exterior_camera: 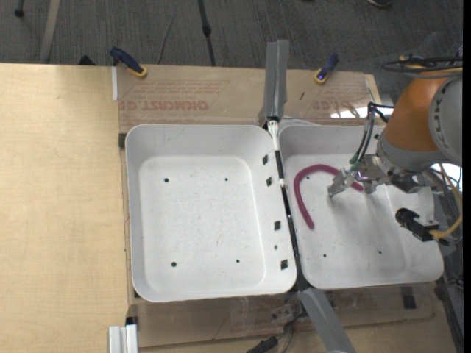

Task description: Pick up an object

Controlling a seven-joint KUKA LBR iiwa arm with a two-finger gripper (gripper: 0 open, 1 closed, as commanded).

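A curved magenta tube (304,191) lies in the right bin (368,263), bending from near the bin's left wall up and across toward the right. My gripper (352,184) hangs low over the tube's right end, fingers spread either side of it, open. The tube's far right tip is hidden behind the fingers (337,186). The tube still rests on the bin floor.
The left bin (199,271) sits beside the right one, with a grey divider post (277,79) rising between them at the back. Blue and yellow clamps (126,60) hold the cardboard at the bench's back edge. Cables hang by the arm at the right.
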